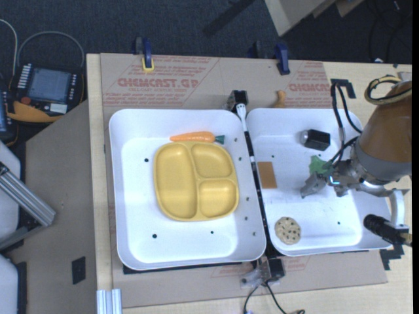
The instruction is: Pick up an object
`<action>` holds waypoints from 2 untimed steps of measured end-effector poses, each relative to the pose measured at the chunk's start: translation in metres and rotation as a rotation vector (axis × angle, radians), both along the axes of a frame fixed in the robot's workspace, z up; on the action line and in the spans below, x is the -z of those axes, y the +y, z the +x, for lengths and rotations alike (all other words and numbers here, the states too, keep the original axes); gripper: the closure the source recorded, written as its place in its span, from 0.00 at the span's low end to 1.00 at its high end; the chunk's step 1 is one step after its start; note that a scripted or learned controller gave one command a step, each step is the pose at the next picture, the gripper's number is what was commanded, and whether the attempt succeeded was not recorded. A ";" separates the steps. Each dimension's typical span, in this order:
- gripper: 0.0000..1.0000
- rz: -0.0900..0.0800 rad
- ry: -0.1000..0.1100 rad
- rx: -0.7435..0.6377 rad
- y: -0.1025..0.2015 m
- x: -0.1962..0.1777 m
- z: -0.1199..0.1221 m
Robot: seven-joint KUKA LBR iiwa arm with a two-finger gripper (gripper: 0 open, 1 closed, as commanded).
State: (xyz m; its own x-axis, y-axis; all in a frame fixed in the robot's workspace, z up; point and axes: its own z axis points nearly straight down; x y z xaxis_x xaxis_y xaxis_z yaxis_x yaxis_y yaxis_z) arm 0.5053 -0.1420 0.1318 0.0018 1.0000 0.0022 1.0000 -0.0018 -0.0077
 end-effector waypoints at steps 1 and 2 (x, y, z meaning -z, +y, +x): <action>0.00 0.000 -0.003 0.000 0.001 0.050 -0.001; 1.00 -0.003 -0.009 0.000 0.000 0.037 0.000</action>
State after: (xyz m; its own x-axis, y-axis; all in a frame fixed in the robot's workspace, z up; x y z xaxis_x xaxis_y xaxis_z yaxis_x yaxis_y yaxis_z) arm 0.5058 -0.1418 0.0949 0.0014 1.0000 -0.0008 1.0000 -0.0013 0.0017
